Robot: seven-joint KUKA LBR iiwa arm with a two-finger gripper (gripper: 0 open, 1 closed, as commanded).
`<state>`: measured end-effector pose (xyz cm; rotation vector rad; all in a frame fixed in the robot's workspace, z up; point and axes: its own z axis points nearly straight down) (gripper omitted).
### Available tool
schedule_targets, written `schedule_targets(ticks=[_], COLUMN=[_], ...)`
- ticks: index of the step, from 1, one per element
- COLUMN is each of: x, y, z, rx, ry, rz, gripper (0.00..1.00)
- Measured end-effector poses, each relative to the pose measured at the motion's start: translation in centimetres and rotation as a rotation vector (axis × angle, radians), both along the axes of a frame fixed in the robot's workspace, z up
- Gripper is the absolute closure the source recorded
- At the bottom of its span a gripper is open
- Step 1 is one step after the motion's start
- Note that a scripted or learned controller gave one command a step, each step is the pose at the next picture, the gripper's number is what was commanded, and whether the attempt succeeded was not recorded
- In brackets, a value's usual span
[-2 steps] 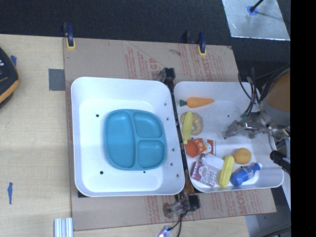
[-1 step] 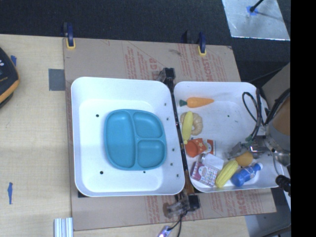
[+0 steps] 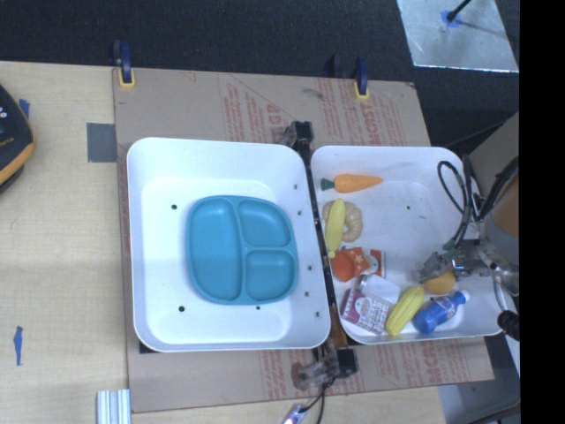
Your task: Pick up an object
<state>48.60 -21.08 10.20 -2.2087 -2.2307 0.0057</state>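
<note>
- Pincer [image 3: 439,268]: low in the right bin [image 3: 415,170], near its right wall; jaw state cannot be determined.
- Small orange object [image 3: 440,283]: directly beneath the pincer, beside the corn cob [image 3: 404,309].
- Handling, judged: light, rounded, smooth; grip across the middle.

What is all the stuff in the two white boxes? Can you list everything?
left bin: 1, white, left side
divided plate: 1, blue, in left bin
right bin: 1, white, right side
carrot: 1, orange, right bin, top
banana: 1, yellow, right bin, left edge
corn: 1, yellow, right bin, bottom
bottle: 1, blue, beside corn
packet: 1, white and red, left of corn
gripper: 1, grey, over right bin's right side
</note>
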Motion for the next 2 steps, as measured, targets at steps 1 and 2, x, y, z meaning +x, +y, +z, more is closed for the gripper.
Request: schedule_targets(ticks=[1,2], x=[4.5,7.2], y=[7.2,12.8], z=[7.8,9.0], rx=[0.002,0.001], ry=[-0.003,-0.002], rz=[-0.005,-0.005], gripper=[1.0,1.0])
